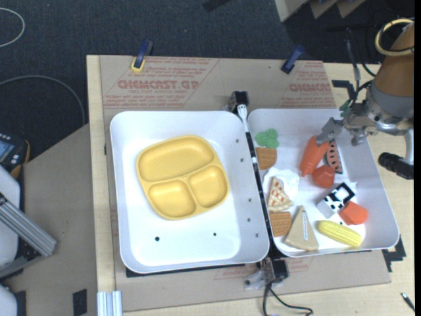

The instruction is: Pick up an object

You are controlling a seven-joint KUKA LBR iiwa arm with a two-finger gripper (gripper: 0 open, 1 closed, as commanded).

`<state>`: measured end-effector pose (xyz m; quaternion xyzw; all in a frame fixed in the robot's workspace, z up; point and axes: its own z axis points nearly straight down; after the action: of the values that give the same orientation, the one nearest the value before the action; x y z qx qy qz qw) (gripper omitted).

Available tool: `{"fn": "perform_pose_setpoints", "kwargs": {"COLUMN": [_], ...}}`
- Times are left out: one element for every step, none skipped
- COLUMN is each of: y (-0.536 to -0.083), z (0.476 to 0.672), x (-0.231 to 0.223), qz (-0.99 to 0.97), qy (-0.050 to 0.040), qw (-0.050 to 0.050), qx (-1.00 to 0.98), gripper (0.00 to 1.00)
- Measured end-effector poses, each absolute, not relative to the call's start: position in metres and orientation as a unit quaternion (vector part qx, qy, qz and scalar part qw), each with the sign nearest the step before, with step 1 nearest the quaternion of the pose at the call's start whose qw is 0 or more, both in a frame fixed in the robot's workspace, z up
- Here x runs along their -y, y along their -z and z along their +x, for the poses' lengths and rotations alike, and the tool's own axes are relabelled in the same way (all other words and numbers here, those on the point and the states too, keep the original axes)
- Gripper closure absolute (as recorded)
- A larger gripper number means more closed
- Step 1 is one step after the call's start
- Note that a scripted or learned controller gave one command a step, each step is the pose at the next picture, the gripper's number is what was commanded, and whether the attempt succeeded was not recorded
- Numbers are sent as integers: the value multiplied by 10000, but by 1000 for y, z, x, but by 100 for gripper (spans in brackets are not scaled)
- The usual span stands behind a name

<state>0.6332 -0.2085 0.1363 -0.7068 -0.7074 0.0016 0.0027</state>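
Gripper (331, 137) over the right bin (385, 196)
Its grip state cannot be told; it sits just above the carrot (310, 155).

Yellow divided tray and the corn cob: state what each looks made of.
Yellow divided tray: probably moulded plastic, with a smooth, slightly glossy surface and soft rounded compartment edges. Corn cob: likely toy plastic or rubber, with uniform yellow colour and a faint sheen; too small to be sure.

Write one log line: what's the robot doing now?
stage: reaching | gripper: above right bin, over orange carrot | held: nothing seen | yellow tray: left bin
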Motion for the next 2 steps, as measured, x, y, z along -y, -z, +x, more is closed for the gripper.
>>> {"fn": "perform_pose_setpoints", "kwargs": {"y": [-83,-98], "z": [632,635], "x": [207,208], "qz": [-7065,-7062], "qy": [-15,6], "qw": [25,-12], "qx": [7077,7080], "gripper": [0,100]}}
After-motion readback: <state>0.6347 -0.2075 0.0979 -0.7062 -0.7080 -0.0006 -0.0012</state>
